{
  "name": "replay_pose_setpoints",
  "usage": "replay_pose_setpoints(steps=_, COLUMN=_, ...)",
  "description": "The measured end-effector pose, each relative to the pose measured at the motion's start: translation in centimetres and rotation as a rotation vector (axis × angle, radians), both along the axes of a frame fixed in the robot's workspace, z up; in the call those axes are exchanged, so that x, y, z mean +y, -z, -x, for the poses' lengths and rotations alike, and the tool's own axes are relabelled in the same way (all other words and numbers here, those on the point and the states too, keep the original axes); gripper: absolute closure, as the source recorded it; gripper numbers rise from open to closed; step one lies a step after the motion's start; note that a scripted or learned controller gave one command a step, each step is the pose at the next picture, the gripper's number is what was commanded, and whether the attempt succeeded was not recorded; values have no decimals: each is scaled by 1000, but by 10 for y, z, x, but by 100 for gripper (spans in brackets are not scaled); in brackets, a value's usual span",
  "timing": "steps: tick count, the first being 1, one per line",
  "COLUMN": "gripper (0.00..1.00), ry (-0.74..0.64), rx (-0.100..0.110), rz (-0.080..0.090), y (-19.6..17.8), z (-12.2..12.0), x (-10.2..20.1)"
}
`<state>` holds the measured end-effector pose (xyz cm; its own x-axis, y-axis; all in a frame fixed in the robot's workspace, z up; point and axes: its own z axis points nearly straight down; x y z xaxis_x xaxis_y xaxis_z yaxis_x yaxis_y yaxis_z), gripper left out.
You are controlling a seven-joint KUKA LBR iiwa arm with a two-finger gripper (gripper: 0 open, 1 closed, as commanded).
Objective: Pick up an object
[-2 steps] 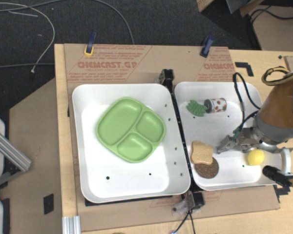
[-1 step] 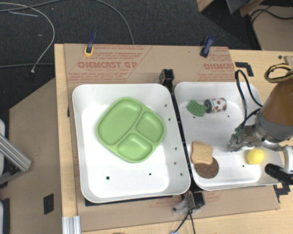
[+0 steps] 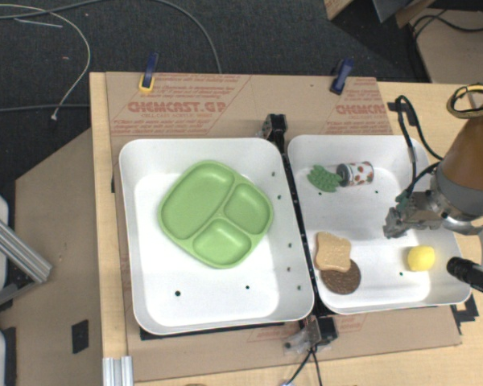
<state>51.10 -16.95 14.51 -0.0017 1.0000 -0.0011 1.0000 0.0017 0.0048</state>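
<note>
Picking the yellow ball [image 3: 421, 258] looks like your easiest win: it sits alone on the right bin [image 3: 370, 296] floor, just beside the gripper [image 3: 396, 225] and a little toward the near rim from it, with nothing crowding it. You'd want to centre over it before descending, since a round thing will likely roll off a glancing touch. Farther out from the jaws, toward the divider, lie the slice of bread [image 3: 332, 250] touching the brown cookie [image 3: 341, 279]; toward the far wall lie the small can [image 3: 356, 172] and the green leafy piece [image 3: 324, 178] touching it. The green divided plate [image 3: 216, 213] rests well apart in the left bin [image 3: 145, 296]. How wide the jaws stand, you cannot tell; nothing shows held between them.
</note>
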Motion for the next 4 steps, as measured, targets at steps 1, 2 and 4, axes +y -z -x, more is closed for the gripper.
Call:
replay_pose_setpoints(steps=1, gripper=100, ry=1, rx=1, rz=0, y=-45, z=5, x=2)
replay_pose_setpoints(steps=2, gripper=100, ry=0, rx=-3, rz=2, y=-109, z=4, x=-2)
replay_pose_setpoints(steps=4, gripper=100, ry=-5, rx=8, rz=-5, y=-107, z=9, x=112)
